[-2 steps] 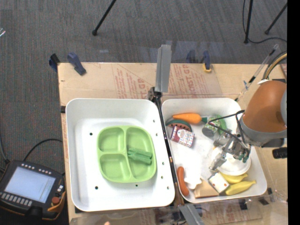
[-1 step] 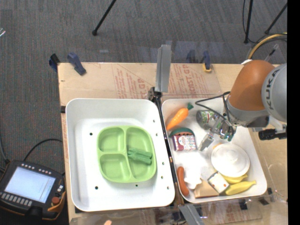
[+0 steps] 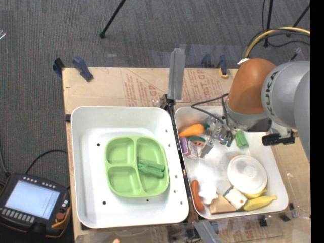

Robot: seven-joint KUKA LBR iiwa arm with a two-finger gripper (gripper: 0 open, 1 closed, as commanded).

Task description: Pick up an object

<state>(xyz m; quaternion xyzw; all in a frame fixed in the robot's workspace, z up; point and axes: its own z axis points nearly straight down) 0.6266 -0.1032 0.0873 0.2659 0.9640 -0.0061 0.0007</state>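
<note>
From above the bench, two white bins sit side by side on a cardboard-covered top. I'll take the green divided plate (image 3: 135,166) in the left bin (image 3: 86,130) as my marker. A dark green block-like piece (image 3: 151,168) lies on the plate, across the ridge between its right-hand compartments.

To the right of the plate, past the wall where the bins meet, is the right bin (image 3: 281,186), and that one is crowded. Nearest the plate, just over the wall, lies a small purple-and-white packet (image 3: 192,147), with an orange carrot (image 3: 191,130) just above it. Lower down, a red sausage-like piece (image 3: 197,195) runs along the bin's near-left side, beside something white and crumpled (image 3: 207,192). Further right of the plate sits a round white lidded bowl (image 3: 246,174), and below it a yellow banana (image 3: 259,202) touches a small white block (image 3: 235,198) and a tan wedge (image 3: 219,204).

The grey arm (image 3: 283,95), with its orange band, reaches in from the far side of that bin. Its gripper (image 3: 210,145) hangs low, to the right of the plate, just beside the packet and the carrot. Whether it is released or clenched I cannot tell; the metal parts blur together. A small green piece (image 3: 241,138) lies just right of the gripper.
</note>
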